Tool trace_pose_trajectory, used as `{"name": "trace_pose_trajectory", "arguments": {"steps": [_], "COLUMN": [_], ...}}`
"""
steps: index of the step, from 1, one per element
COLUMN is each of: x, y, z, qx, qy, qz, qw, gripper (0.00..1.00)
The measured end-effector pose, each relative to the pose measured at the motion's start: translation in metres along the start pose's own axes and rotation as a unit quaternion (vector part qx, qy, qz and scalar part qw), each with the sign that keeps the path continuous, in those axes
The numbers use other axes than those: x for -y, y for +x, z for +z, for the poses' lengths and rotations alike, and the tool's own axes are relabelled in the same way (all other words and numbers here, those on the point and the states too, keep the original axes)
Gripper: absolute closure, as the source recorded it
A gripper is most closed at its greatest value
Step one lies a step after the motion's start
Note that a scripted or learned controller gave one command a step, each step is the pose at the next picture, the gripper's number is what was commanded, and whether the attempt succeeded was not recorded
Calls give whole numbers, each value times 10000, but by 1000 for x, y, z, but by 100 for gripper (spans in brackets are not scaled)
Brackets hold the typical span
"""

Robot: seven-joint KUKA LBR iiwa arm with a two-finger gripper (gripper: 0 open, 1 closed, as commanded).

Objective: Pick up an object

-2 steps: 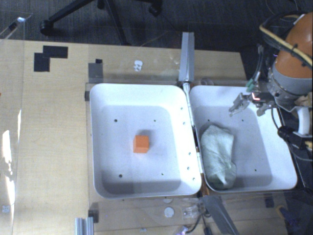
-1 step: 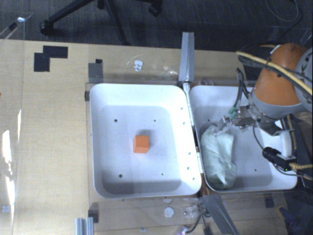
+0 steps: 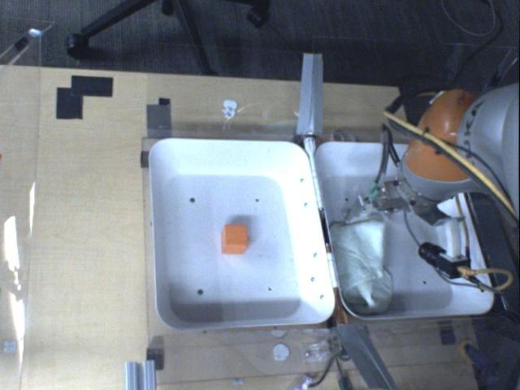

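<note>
Arm [image 3: 455, 149] over right bin [image 3: 471, 295] holding pale bundle [image 3: 361, 258]; left bin [image 3: 175, 299] holds orange cube [image 3: 235, 239].

The arm [image 3: 479, 128] runs off the frame at 3 o'clock, and its bulk with the orange band [image 3: 435, 136] covers the upper right corner of the right bin [image 3: 357, 157]. The gripper [image 3: 382, 201] sits low in a tangle of cables [image 3: 443, 258] and brackets, too cluttered to read how its fingers stand or whether it touches the pale wrapped bundle [image 3: 361, 254] just beside it at 7 o'clock. At 12 o'clock the dark chair base [image 3: 175, 6] is cut by the top edge, and the small bits on the bench at 6 o'clock are too blurred to tell.
</note>
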State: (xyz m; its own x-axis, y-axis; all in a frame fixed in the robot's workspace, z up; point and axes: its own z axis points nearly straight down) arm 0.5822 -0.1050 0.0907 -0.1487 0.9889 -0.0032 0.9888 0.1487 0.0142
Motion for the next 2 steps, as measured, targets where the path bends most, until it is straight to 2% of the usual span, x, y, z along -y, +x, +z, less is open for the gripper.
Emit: {"name": "trace_pose_trajectory", "arguments": {"steps": [1, 2], "x": [38, 35], "y": [-18, -17], "z": [-1, -13], "qx": [-3, 3], "qy": [26, -8], "qz": [-159, -169], "qw": [9999, 9999], "gripper": [0, 100]}}
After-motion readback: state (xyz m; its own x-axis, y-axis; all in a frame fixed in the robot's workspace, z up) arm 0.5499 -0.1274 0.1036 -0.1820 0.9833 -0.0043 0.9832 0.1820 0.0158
